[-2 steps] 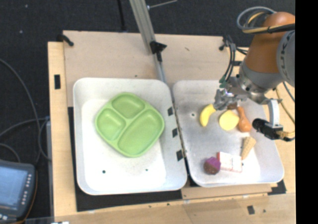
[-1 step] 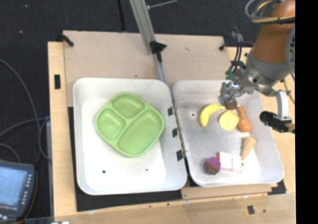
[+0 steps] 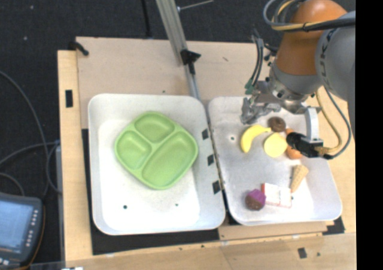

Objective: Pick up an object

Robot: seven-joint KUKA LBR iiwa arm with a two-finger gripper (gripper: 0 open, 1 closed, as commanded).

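arm hovering over the toy food bin

the left bin is carrying a green divided plate at its centre. the right bin is holding a banana at twelve o'clock, a yellow round piece and brown doughnut beside it, and a cone, white box and purple piece toward five o'clock. the gripper is hanging just above the banana; whether it is clenched or released, i cannot tell.

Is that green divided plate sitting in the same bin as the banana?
No, the green plate lies in the left bin, while the banana lies in the right bin.
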